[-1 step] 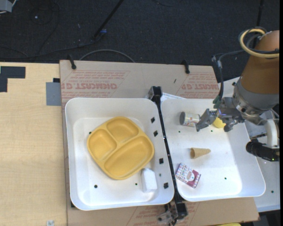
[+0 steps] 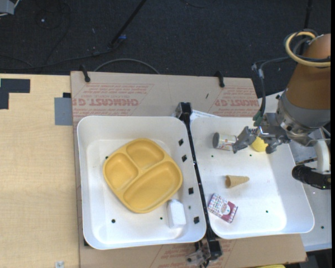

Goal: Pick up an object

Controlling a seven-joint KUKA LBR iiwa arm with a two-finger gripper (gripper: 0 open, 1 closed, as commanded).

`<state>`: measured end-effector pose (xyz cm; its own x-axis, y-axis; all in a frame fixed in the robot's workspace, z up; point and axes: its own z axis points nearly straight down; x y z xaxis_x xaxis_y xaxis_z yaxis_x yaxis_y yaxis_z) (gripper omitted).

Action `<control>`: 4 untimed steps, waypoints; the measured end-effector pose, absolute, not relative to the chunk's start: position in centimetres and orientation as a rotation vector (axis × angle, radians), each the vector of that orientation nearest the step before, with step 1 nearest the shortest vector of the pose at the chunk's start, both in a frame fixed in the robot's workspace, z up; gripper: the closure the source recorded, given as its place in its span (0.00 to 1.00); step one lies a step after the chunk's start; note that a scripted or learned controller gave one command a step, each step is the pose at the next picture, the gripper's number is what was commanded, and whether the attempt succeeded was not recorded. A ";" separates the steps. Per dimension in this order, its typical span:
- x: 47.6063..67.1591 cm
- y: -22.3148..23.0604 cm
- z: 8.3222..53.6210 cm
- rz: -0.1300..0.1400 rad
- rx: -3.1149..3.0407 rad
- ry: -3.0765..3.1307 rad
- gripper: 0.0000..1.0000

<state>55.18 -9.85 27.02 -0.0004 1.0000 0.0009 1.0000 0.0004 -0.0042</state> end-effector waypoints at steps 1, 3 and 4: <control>54.5 -9.0 21.8 0.008 -2.216 -2.217 0.00; 53.8 -8.9 11.1 0.007 -2.219 -2.217 0.00; 53.9 -9.1 12.3 0.005 -2.227 -2.212 1.00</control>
